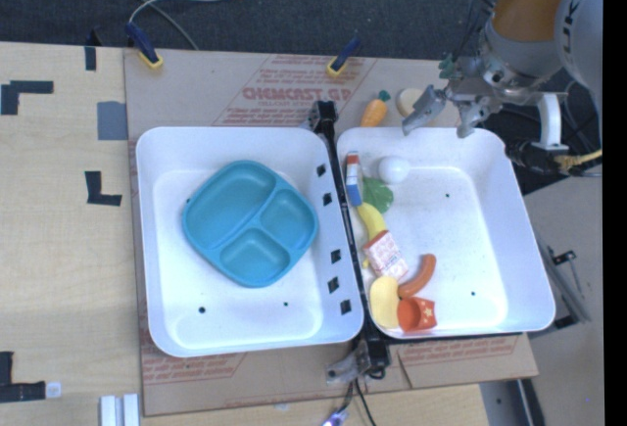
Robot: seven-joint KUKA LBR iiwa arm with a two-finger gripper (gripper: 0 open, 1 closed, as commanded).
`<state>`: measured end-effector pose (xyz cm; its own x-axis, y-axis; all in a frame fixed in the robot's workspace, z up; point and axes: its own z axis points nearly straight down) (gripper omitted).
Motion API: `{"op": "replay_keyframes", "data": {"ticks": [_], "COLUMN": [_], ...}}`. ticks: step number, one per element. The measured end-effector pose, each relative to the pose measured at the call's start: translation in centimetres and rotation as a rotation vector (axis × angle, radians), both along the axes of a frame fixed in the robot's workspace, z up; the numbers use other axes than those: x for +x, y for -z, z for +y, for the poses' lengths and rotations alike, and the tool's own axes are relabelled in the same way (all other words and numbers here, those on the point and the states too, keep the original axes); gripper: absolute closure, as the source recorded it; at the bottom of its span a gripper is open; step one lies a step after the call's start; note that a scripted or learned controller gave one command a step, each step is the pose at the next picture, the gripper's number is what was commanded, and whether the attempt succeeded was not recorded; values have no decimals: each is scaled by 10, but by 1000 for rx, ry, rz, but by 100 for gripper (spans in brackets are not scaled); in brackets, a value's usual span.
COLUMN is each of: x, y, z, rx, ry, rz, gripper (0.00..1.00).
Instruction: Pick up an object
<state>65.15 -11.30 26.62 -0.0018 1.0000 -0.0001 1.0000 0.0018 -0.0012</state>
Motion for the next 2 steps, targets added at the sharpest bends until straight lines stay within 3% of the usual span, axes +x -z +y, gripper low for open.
{"op": "replay_keyframes", "data": {"ticks": [1, 2], "x": [-3, -46], "y": [90, 180], "z": [18, 18], "rx": [1, -3], "ry": [1, 2], "rz": [3, -3], "gripper": [0, 0]}}
